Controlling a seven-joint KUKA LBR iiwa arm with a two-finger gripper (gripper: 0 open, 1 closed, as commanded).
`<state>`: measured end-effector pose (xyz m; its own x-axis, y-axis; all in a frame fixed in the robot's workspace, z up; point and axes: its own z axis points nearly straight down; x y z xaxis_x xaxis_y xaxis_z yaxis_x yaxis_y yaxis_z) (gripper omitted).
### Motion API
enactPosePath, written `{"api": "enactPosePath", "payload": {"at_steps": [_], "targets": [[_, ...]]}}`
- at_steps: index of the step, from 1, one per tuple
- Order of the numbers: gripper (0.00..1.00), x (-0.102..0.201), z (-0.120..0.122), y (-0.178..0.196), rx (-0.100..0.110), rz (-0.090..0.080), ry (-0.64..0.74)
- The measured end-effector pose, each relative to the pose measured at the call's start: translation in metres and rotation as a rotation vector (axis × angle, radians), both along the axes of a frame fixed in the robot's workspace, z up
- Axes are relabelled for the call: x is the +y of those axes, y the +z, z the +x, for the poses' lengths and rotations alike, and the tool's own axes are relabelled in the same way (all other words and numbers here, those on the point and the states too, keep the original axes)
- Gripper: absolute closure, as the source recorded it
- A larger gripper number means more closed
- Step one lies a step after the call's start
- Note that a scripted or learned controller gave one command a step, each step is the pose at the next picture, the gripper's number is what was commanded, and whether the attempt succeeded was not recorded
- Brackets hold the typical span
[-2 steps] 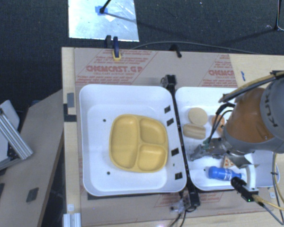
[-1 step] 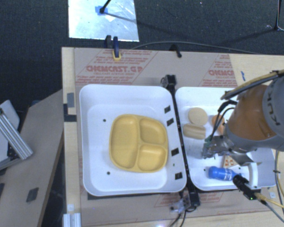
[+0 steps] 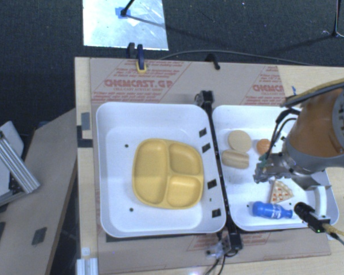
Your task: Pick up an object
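My gripper (image 3: 262, 172) hovering just right of the bread roll (image 3: 235, 159), I cannot tell its grip, pizza slice (image 3: 281, 192) and blue bottle (image 3: 270, 211) right of the roll and nearer me

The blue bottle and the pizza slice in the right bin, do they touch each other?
Apart. The camera view shows a strip of white bin floor between the blue bottle, lying on its side, and the pizza slice above it.
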<state>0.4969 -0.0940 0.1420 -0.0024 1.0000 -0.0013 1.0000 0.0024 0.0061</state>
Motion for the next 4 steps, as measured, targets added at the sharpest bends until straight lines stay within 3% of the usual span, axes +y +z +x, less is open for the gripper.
{"api": "enactPosePath", "payload": {"at_steps": [2,4], "targets": [[1.0,0.019,0.002,0.099,-0.001,0.001,0.003],[1.0,0.118,0.022,0.081,0.004,0.003,0.007]]}}
